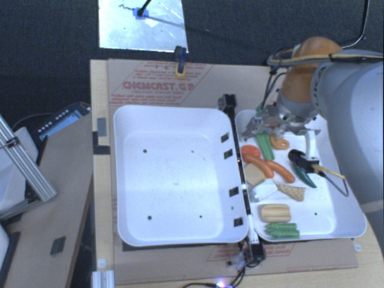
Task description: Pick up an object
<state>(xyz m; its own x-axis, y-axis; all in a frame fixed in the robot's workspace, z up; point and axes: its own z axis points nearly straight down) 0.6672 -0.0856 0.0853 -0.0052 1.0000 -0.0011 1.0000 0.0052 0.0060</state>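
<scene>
The right bin (pixel 336 221) holds several toy foods. A long green vegetable (pixel 264 146) and an orange ring (pixel 279 142) lie near its far end. Below them are an orange carrot (pixel 271 164), a tan bread slice (pixel 254 174), a pale wedge (pixel 293 191), a bread roll (pixel 275 212) and a green bean bunch (pixel 282 230). My gripper (pixel 257 126) hangs low over the bin's far left corner, just above the top end of the green vegetable. Nothing shows held in it.
The left bin (pixel 126 161) sits beside the right one, with a row of black clips (pixel 234 191) along the shared wall. The big grey arm (pixel 348 101) covers the right bin's far right side. A white piece (pixel 266 191) lies by the bread slice.
</scene>
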